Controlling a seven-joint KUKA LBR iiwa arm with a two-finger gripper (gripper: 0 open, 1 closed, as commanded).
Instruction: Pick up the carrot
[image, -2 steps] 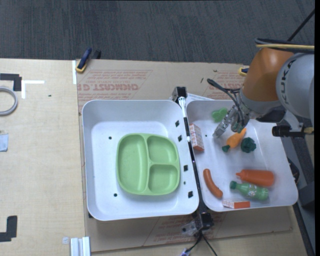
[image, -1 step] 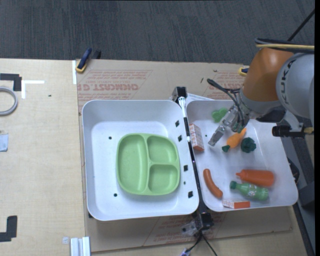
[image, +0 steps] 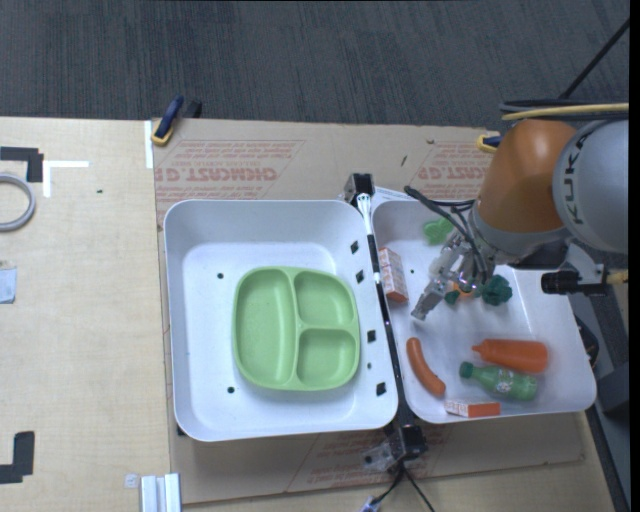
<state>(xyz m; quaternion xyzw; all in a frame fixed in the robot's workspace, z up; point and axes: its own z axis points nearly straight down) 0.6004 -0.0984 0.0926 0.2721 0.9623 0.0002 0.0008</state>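
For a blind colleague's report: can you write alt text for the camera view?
A grey and orange arm's gripper hovers over the right bin, away from the carrot lying near a green bottle and a sausage. The left bin holds a green divided plate.

Orange carrot (image: 512, 354) lies flat in the right bin (image: 560, 400).

The arm (image: 570, 190) was cut off by the right edge. A green object (image: 437, 232) at the right bin's (image: 560, 400) far end was partly hidden behind the cables and could not be identified. Whether the gripper (image: 440, 290) was closed could not be made out. The print on a small carton (image: 390, 272) was too small to be read.
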